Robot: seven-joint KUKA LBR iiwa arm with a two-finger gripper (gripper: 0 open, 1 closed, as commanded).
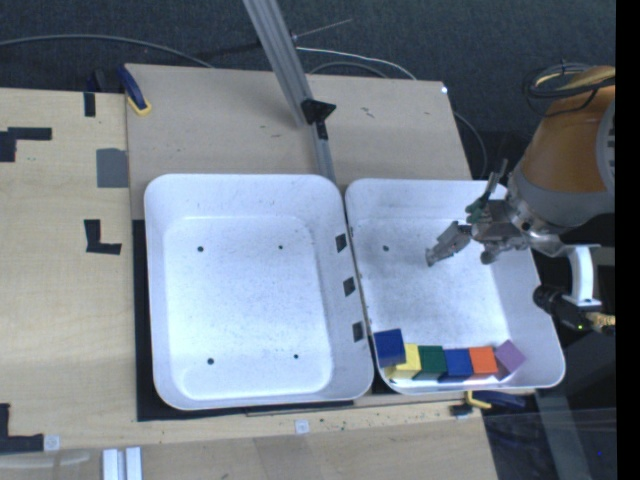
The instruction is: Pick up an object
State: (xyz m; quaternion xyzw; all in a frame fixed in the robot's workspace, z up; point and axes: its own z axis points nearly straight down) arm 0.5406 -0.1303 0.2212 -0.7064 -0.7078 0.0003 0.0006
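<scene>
Gripper (pixel 458 244) above the right bin, blocks packed along the near wall.

The fingers (pixel 440 251) are blurred and seen at a slant, so their opening cannot be told; nothing shows between them. The candidate objects sit well apart from the gripper: a blue block (pixel 388 346) touching a yellow block (pixel 405 366), then green (pixel 431 359), a second blue (pixel 458 363), orange (pixel 483 360) and purple (pixel 510 355), in a tight row against the near wall of the right bin (pixel 420 208). Likely faults: fingers landing on two touching blocks, or striking the bin wall, leaving no room to close.
</scene>
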